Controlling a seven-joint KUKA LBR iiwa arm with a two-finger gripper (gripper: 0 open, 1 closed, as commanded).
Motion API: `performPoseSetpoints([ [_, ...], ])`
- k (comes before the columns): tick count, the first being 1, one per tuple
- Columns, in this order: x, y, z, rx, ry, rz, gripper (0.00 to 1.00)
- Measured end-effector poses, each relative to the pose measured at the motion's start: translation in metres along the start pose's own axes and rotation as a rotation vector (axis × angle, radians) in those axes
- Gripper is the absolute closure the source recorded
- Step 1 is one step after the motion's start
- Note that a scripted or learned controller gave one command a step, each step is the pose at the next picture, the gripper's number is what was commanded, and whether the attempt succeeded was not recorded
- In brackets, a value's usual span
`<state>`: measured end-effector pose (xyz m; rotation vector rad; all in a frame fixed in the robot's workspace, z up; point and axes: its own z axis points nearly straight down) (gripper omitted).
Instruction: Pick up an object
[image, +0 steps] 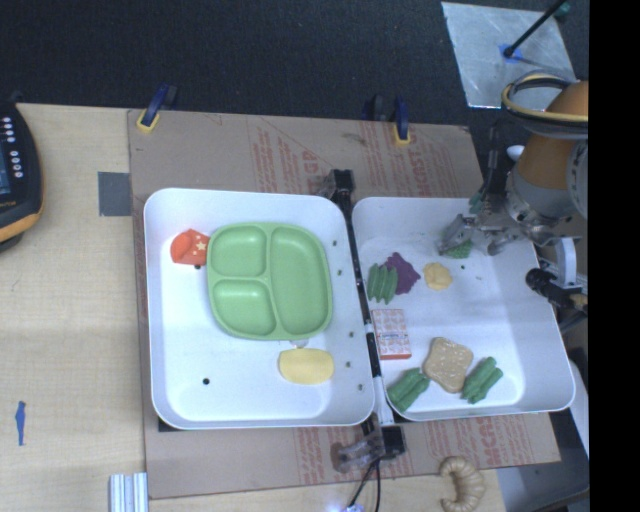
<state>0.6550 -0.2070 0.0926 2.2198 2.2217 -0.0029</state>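
Green bit (458, 251) near right bin's (530, 330) far edge, under gripper (470, 236), finger state impossible to tell: best approached straight down, centred, before closing.

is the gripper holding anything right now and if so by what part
Cannot be told. The gripper sits low in the right bin over a small green piece, but no hold is visible.

i can't tell whether the gripper (470, 236) has anything between its fingers; a small green item there is too blurred to identify. the arm (555, 150) is cut off at the right, the black controller (15, 170) at the left
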Motion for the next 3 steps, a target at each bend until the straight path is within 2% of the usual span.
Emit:
performPoseSetpoints([
  [1,0.025,0.001,0.000,0.004,0.002,-0.005,0.00],
  [2,-0.005,0.001,0.000,0.000,0.001,-0.001,0.00],
  [3,-0.006,0.001,-0.010,0.005,0.000,-0.004,1.00],
])
